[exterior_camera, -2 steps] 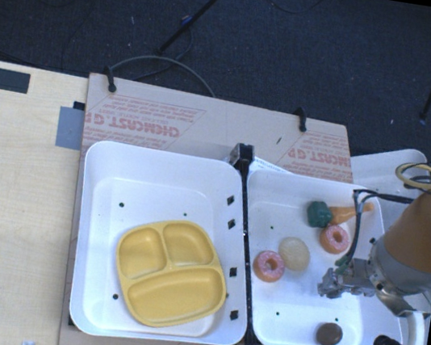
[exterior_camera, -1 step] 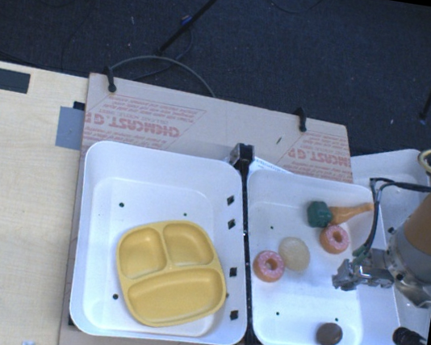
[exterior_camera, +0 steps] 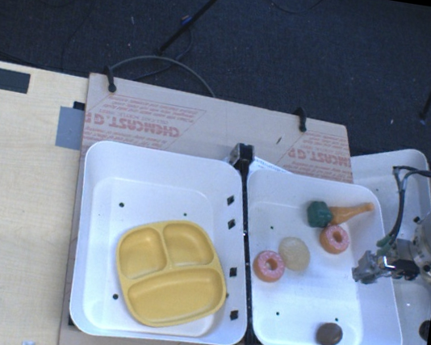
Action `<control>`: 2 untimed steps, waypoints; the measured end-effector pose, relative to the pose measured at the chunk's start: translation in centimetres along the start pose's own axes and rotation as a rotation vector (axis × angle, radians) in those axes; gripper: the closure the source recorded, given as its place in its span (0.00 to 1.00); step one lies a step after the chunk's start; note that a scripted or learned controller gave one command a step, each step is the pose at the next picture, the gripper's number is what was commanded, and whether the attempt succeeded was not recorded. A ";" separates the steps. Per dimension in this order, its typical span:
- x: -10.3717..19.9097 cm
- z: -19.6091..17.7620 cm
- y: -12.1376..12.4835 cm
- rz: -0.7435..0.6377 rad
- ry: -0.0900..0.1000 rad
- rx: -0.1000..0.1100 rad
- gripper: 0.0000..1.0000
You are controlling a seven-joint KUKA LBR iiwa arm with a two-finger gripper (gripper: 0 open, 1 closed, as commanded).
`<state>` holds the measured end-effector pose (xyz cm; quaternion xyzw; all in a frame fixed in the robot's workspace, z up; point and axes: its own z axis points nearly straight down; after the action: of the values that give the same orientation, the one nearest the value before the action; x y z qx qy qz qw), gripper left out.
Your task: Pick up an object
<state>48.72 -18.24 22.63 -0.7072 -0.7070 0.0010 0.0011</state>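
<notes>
The right bin (exterior_camera: 298, 337) holds two pink frosted donuts (exterior_camera: 269, 265) (exterior_camera: 335, 239), a pale round cookie (exterior_camera: 295, 254), a green scoop on an orange cone (exterior_camera: 331, 212) and a small brown ball (exterior_camera: 328, 334). My gripper (exterior_camera: 369, 269) hangs over the right bin's right rim, to the right of the upper donut and apart from every object. Nothing shows between its tips. The arm's grey wrist (exterior_camera: 422, 255) reaches in from the right edge.
A yellow divided tray (exterior_camera: 172, 272) lies in the left bin (exterior_camera: 106, 190). A black divider with clips (exterior_camera: 241, 237) runs between the bins. Cardboard (exterior_camera: 174, 124) sits under both bins, with a wooden tabletop (exterior_camera: 5, 206) to the left.
</notes>
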 end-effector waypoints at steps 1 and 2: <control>5.4 1.4 0.9 -0.006 0.004 0.006 1.00; 10.3 2.6 1.9 -0.005 0.004 0.008 1.00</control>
<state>50.62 -7.98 19.99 -0.7053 -0.7089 0.0026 0.0054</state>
